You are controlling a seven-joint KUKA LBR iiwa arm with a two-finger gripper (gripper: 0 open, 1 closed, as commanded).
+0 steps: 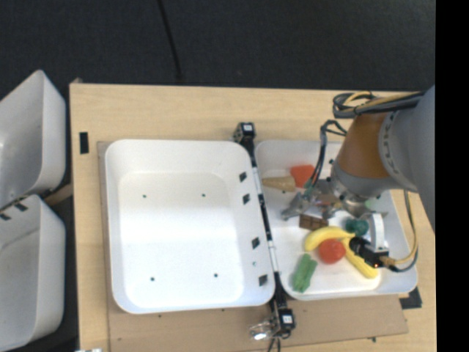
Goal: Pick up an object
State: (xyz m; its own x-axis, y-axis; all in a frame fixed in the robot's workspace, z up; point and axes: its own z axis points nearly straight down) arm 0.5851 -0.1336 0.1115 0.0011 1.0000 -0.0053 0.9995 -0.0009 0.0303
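Arm w/ gripper [316, 205] is low in the right bin [392, 284], over the clutter bc the pickable stuff sits there — banana [327, 235], tomato [331, 251], green piece [303, 273]; can't tell whether it's gripping.

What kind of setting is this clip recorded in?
Most likely a robotics lab bench set up for bin picking: two shallow white bins on a wooden bench, toy items such as a banana in the right one, and an industrial arm over them.
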